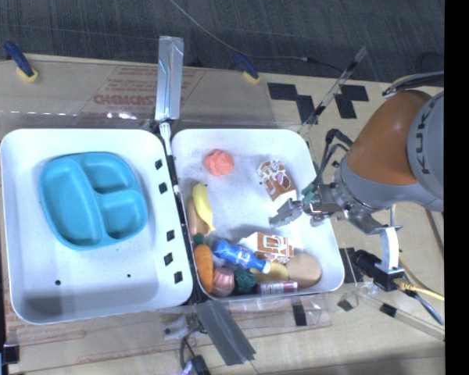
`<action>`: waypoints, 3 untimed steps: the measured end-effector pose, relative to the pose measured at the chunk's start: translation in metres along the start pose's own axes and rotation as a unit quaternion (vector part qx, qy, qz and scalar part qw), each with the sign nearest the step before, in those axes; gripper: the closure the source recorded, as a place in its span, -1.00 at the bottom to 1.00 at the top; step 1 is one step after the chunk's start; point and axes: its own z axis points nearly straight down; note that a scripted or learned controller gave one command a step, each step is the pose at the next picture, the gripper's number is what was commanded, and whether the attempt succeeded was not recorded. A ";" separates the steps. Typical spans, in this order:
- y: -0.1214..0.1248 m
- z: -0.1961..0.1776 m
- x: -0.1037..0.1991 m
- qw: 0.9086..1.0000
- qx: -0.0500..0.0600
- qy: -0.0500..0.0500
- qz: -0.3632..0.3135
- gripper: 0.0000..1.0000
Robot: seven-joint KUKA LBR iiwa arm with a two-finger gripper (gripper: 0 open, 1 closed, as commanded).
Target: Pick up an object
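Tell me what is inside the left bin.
The left bin holds one blue divided tray, lying flat toward its back. Whatever is under the tray is covered.

A: What colours show?
B: Two white bins (16, 209). A blue tray (94, 198), a pink ball (219, 162), a yellow banana (202, 206).
A: The arm (391, 151)?
B: Grey, with an orange band.

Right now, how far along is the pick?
Done: the end effector has reached in over the right bin, beside the small printed packet. In hand: nothing visibly lifted. The banana, pink ball and other items lie in the bin. Left: grasp and lift.
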 end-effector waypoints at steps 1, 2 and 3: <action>0.031 0.107 0.025 0.997 0.004 0.001 0.078 -1.00; -0.012 0.110 0.069 1.000 -0.004 -0.001 0.024 -1.00; -0.013 0.110 0.075 0.981 -0.001 0.000 -0.194 -1.00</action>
